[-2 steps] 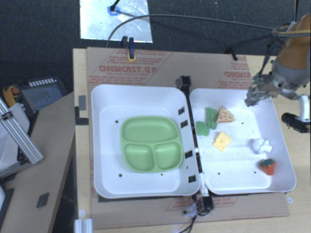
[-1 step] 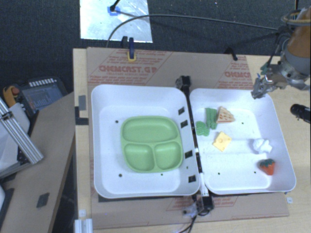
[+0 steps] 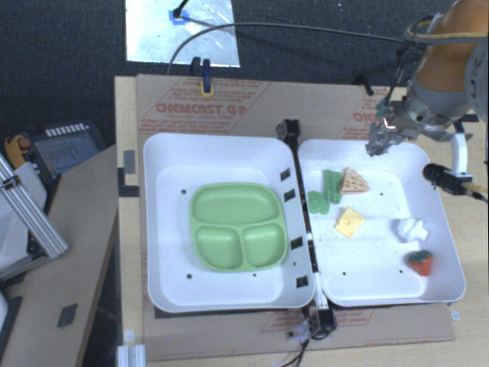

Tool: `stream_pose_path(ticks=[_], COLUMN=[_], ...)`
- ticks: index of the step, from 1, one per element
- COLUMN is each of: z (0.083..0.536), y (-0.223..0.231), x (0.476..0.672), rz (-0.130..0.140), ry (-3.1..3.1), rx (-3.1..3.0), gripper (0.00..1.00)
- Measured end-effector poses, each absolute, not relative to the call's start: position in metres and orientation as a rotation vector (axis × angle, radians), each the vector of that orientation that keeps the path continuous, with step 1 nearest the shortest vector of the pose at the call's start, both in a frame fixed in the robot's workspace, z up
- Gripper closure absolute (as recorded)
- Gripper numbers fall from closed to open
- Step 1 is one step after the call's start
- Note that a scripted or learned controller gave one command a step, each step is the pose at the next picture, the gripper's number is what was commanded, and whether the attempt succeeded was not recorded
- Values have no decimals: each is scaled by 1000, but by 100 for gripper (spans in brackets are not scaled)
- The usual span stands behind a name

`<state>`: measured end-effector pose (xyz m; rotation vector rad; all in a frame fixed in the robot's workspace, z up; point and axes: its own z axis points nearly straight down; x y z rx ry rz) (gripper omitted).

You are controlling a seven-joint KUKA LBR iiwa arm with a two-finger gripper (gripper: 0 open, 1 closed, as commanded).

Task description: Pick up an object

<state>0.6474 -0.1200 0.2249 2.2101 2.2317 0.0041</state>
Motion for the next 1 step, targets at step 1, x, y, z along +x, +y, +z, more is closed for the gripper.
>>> stream_pose_path(ticks=[1], z=[221], y=[-57], x=[652], rz=[4], ry=[2232], rx=[2211], gripper=[100])
